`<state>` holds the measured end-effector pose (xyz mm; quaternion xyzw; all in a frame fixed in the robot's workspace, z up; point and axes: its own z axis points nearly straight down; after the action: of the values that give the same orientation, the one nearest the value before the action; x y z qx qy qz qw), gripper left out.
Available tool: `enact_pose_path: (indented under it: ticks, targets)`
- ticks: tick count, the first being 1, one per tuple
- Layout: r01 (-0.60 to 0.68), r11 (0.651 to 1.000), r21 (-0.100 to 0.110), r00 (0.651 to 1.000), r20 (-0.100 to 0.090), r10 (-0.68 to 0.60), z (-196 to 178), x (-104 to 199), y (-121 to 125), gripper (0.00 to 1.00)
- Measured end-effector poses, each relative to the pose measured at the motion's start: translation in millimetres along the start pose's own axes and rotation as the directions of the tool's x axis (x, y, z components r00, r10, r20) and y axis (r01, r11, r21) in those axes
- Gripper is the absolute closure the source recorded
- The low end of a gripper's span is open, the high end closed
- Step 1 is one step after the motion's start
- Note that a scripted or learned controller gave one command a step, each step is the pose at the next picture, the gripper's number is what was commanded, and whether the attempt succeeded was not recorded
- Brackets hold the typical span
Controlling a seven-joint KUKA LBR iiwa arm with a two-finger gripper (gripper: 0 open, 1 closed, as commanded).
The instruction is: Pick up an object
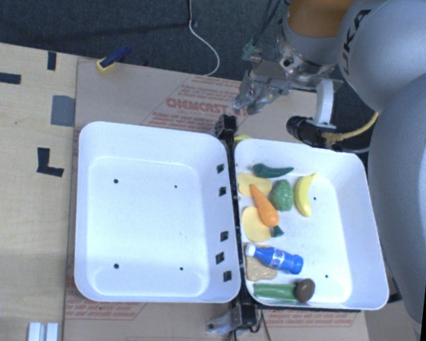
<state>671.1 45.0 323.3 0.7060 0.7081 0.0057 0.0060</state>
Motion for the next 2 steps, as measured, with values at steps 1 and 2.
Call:
enact_pose_path:
  ticks: [1, 2]
  targets:
    - [0.003, 1.0, 0.01, 1.0, -0.002, -0.003, -65.3, 36.1, -1.2, 1.0]
    - [0.0, 1.0, 0.004, 1.0, -0.002, 0.0, -174.8, 46.5, 0.3, 1.0]
